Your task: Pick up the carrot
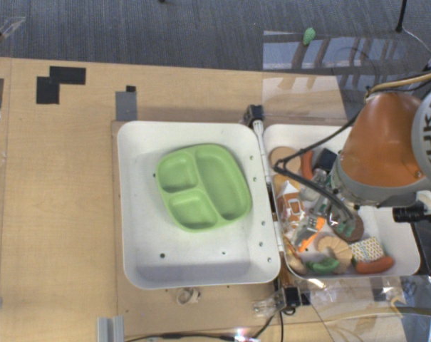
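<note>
The carrot (309,242) lies among toy food near the front of the right bin (407,262); it looks light, stiff and smooth, best pinched across its thick middle. Just above it the gripper (322,216) hovers low; its state I cannot tell. Beyond, the left bin (137,191) holds a green plate (201,186).

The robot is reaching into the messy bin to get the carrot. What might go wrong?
1. The right bin is crowded. The carrot lies tight against a green toy and a tan round piece, so the gripper may grab or nudge a neighbour instead.
2. The arm covers much of that bin, so the camera may lose sight of the carrot.
3. The carrot lies close to the bin's left wall, leaving little room there.
</note>
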